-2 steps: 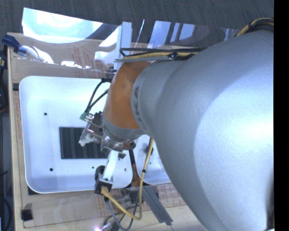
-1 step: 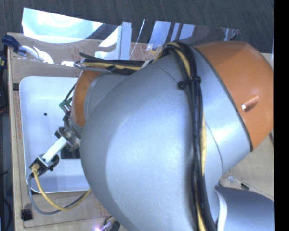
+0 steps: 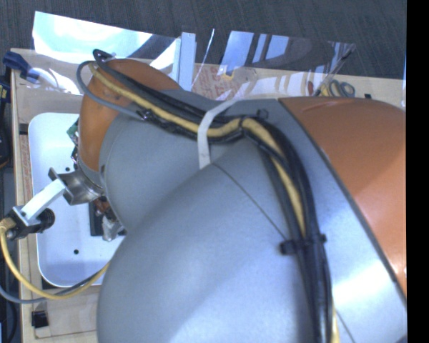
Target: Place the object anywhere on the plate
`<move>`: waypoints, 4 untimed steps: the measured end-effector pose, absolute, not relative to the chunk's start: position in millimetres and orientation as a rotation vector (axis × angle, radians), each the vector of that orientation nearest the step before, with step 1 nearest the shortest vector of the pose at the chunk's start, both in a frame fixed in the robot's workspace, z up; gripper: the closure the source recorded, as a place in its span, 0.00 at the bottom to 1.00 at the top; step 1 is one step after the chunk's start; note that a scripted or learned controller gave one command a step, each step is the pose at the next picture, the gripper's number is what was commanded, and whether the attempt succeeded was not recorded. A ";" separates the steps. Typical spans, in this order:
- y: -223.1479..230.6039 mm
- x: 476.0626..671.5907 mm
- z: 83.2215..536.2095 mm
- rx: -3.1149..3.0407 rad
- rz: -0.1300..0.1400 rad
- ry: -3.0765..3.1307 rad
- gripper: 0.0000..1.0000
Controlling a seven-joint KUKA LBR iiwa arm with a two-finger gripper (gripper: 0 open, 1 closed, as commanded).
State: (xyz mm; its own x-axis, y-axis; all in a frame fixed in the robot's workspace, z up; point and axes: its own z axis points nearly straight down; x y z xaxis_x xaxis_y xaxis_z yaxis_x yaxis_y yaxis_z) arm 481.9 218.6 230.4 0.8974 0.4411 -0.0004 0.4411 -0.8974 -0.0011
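Grey-and-orange arm bulking across centre and right of frame, gripper low over white bin at left — finger state impossible to tell, task object and plate hidden, yellow cable looping lower left

The arm reaches over the desk from the right, covering most of the left bin, with its tool above that bin.

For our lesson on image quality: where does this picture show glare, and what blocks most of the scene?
Camera view: bright glare on the clear panels along the top edge; the grey and orange arm looms close, covering most of the bench; the left bin looks washed out and bluish.
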 end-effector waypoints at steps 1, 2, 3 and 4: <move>217.7 482.2 230.3 -3.061 0.001 -0.709 0.00; 154.5 479.7 189.6 -3.060 0.013 -0.697 0.00; 158.3 478.5 197.8 -3.052 0.024 -0.717 1.00; 149.9 511.0 211.1 -3.084 0.002 -0.596 1.00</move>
